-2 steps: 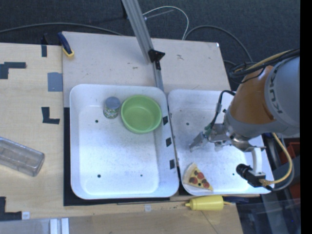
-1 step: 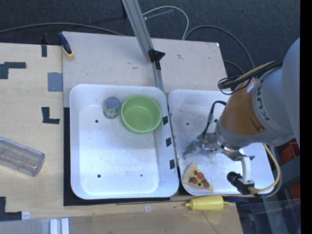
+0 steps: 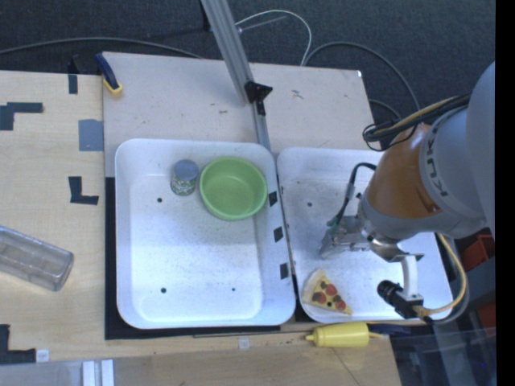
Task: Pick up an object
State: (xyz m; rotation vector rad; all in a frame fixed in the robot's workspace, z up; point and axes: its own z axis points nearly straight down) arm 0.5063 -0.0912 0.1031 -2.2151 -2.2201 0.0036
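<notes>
**Yellow bottle at the front rim, pizza slice just behind it, tool low over the right bin**

We start from the yellow bottle (image 3: 340, 334) lying on the worktop (image 3: 185, 103) against the right bin (image 3: 310, 167)'s front rim; just inside that rim rests the pizza slice (image 3: 326, 291), the nearest candidate. Our tool (image 3: 336, 238) hangs low over the bin floor, a little behind the slice and apart from it; we cannot tell how its jaws stand, and we see nothing in it. We judge the best approach is to centre over the slice, straddle its narrow width and press flat, since it looks thin. The green bowl (image 3: 233, 187) and small can (image 3: 184, 177) sit in the left bin (image 3: 129, 240), well apart.
</notes>
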